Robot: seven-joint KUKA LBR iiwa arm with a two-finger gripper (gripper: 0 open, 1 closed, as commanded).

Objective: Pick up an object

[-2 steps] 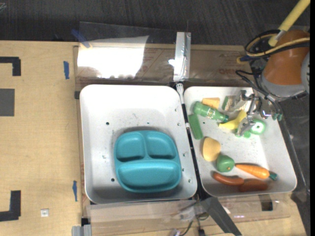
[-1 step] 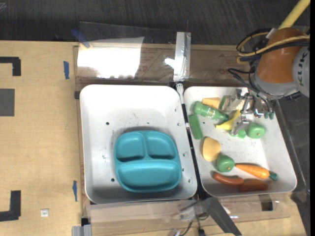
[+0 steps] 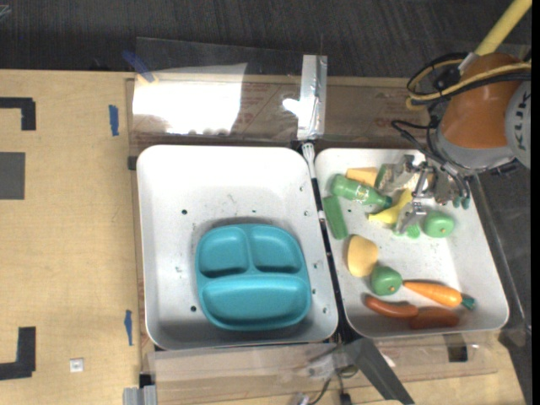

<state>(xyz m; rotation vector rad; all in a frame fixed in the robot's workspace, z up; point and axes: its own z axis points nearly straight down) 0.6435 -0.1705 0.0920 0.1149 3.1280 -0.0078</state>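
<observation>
Metal-grey, the gripper (image 3: 419, 194) hangs low in the right bin (image 3: 485, 251), down among a huddle of toy food; whether it is wide, narrow or holding something I cannot tell. Just beside it lie a yellow banana (image 3: 390, 213), a green bottle (image 3: 359, 191) and a small green round piece (image 3: 438, 224). Further out are a pale pear-shaped piece (image 3: 361, 254), a green ball (image 3: 386, 280), a carrot (image 3: 434, 293) and a dark red sausage (image 3: 391, 306). These look like light, stiff, smooth plastic, likely slippery; the carrot, lying apart, seems best taken across its middle. The left bin (image 3: 160, 226) holds a teal divided tray (image 3: 251, 277). No writing is readable.
</observation>
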